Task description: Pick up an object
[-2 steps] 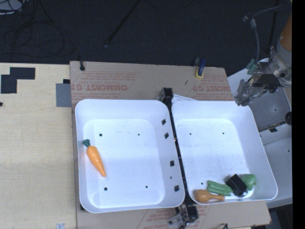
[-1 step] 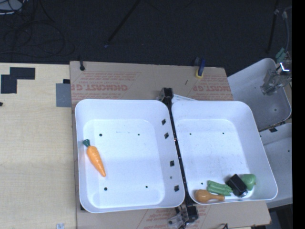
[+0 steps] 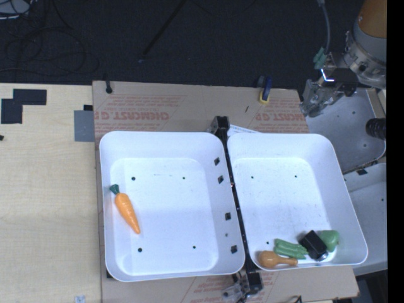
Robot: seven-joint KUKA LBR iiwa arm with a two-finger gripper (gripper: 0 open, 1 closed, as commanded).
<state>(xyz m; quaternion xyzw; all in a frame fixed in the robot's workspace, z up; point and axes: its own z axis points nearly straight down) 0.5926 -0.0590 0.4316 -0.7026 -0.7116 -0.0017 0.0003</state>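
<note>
An orange carrot (image 3: 126,212) with a green top lies at the left side of the left bin (image 3: 158,139). In the near right corner of the right bin (image 3: 284,141) several items huddle together: a tan gourd-shaped toy (image 3: 276,259), a green pod (image 3: 290,249), a black block (image 3: 314,245) and a green rounded piece (image 3: 329,238). My gripper (image 3: 314,103) hangs beyond the far right corner of the right bin, above the cardboard edge, well away from all the objects. Nothing shows in it.
Both bins rest on a brown cardboard sheet (image 3: 189,109). A black divider clip strip (image 3: 228,194) runs between them. A blue and yellow clamp (image 3: 265,90) stands at the cardboard's back edge. A grey metal plate (image 3: 353,118) lies under the arm on the right.
</note>
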